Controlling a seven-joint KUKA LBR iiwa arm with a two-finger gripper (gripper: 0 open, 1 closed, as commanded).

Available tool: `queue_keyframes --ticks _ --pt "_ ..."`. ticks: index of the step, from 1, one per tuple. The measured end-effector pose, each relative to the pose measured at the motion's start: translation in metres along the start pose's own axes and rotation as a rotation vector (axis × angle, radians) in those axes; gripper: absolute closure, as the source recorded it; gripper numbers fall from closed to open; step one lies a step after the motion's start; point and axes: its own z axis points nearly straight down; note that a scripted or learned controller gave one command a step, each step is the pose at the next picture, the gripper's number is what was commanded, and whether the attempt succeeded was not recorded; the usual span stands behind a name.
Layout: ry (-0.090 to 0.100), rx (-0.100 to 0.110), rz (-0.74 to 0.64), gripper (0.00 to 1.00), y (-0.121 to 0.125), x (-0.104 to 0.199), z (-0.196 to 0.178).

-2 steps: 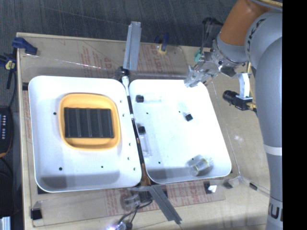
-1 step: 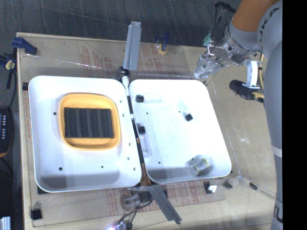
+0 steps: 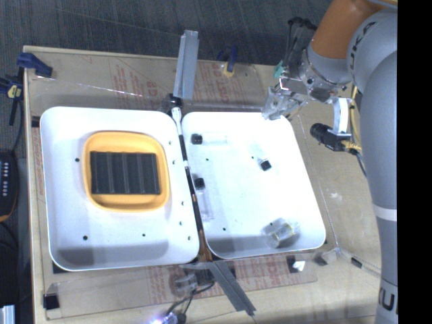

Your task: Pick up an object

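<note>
A: Where is the gripper (image 3: 278, 106) hanging now?

B: It is hanging over the far right corner of the right bin (image 3: 307, 181). If it is open or closed, I cannot tell; it is too blurred.

A: And which thing is lying nearest?

B: The small black piece (image 3: 264, 165) is lying in the same bin, toward the near side and slightly left of the gripper. The clear object (image 3: 279, 231) is lying much further, at the near rim.

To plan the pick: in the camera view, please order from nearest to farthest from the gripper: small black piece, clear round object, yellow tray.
From the gripper:
1. small black piece, right bin, upper middle
2. clear round object, right bin, front corner
3. yellow tray, left bin
</note>
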Motion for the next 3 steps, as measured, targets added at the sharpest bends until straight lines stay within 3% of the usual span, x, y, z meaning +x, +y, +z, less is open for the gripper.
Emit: queue_keyframes --ticks 3 --pt "-0.001 0.003 -0.015 1.00 0.001 0.002 -0.030"
